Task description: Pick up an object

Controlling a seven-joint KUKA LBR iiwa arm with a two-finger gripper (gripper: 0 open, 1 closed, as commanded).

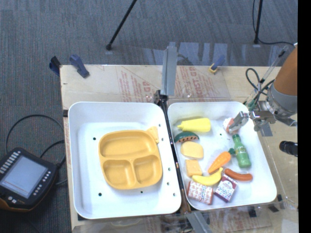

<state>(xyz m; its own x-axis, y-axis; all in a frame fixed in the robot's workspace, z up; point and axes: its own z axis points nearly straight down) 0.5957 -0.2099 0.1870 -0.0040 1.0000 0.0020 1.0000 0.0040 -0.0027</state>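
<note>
The arm (286, 84) enters at the view's right edge as a rounded link, orange above and pale grey below, the 2 colours meeting in a curved seam. Under the grey section sits a boxy metal wrist block with flat silver plates and dark edges. Thin black cables (256, 81) loop out beside it, with a short green lead among them. The end effector (238, 122) is a small silvery-grey piece with dark parts, too small and blurred to make out in detail.
</note>
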